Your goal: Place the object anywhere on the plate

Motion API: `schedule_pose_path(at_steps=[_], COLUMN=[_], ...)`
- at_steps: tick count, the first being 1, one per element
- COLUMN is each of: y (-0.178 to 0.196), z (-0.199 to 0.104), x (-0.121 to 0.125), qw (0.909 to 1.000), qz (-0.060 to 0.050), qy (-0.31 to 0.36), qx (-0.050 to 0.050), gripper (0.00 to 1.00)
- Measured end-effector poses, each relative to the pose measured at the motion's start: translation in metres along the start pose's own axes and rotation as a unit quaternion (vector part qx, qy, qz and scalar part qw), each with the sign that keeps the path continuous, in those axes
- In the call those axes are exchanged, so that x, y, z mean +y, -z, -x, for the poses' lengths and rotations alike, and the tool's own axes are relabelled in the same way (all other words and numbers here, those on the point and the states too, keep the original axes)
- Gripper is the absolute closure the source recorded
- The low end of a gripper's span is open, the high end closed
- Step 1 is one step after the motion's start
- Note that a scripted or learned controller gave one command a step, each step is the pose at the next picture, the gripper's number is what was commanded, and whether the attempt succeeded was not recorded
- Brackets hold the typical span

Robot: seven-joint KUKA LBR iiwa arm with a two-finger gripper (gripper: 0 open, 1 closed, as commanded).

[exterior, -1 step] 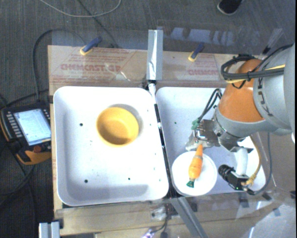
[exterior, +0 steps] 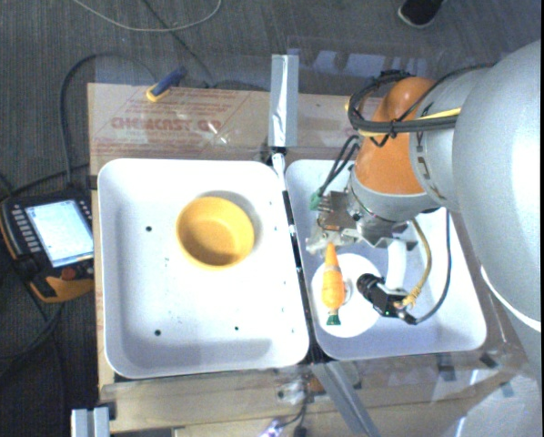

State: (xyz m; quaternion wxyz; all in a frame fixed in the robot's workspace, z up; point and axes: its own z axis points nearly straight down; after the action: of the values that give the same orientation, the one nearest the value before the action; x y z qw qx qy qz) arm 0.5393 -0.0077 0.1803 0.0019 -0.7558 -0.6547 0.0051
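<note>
Bench seen from above at a slant, with two shallow white bins side by side. The left bin (exterior: 136,317) holds a yellow bowl (exterior: 216,230) near its middle. The right bin (exterior: 458,330) holds a round white plate (exterior: 354,324) toward its near side. An orange carrot-shaped toy (exterior: 332,285) (green tip pointing toward the near edge) lies lengthwise over the plate's left part. The grey arm with its orange band reaches in from the right, and its gripper (exterior: 332,242) sits directly at the toy's upper end, touching or nearly touching it. Whether the claw is open or closed on the toy cannot be told from this angle. A handheld screen unit (exterior: 54,235) lies on the floor to the left
</note>
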Motion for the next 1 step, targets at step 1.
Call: schedule_pose_path(at_steps=[1], y=[0.0867], z=[-0.0797], x=[0.0475], qw=[0.9989], qz=[0.002], qy=[0.047], qx=[-0.001], gripper=[1.00])
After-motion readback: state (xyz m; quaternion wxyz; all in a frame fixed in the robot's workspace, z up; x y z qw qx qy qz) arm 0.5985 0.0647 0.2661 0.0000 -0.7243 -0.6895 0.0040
